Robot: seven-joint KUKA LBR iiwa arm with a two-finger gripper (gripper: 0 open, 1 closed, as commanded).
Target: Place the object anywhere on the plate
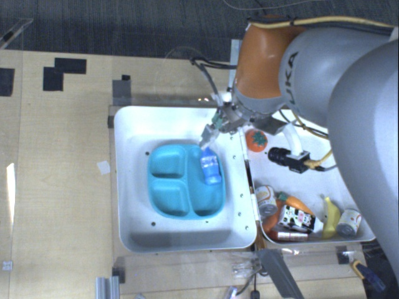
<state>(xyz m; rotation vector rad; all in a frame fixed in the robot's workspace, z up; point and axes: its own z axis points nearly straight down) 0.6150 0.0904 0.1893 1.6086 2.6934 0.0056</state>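
Where jaws (209, 136) end: bottle (210, 167) just below, on plate (168, 185).

Turquoise plate (177, 185); clear bottle (210, 167) with blue label; white bins (128, 185); tan bench (56, 185); orange-banded grey arm (312, 61); yellow banana (330, 217).

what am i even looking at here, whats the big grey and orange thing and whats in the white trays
The big grey and orange thing is a robot arm, seen by one camera fixed above the bench and looking down at a slant. At its tip is a small claw.

Two shallow white bins sit side by side. The left bin holds a blue plate split into compartments. A small clear bottle with a blue label rests on the plate's right-hand compartment, just below the claw. Whether the claw grips it is unclear.

The right bin holds toy food: a carrot, a banana, a reddish fruit and small cans.
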